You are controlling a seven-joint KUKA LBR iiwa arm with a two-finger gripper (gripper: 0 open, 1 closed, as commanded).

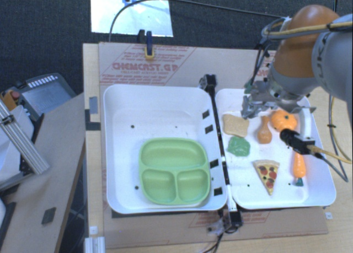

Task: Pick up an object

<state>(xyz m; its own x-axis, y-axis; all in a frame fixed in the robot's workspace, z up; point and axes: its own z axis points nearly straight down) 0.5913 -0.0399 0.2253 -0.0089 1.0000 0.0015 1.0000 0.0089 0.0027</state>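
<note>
Faintly, red "CHEMCAST GP" lettering (144,66)

The setting is a robotics laboratory test cell. A grey industrial arm (325,53) with exposed cabling reaches over a bench (165,59) lined with printed board. Two white bins (160,97) hold toy food and a green compartment tray (174,172). A teach pendant (41,95) and an aluminium extrusion (22,141) lie on a side table. Dark carpet (44,20) covers the floor.
</note>
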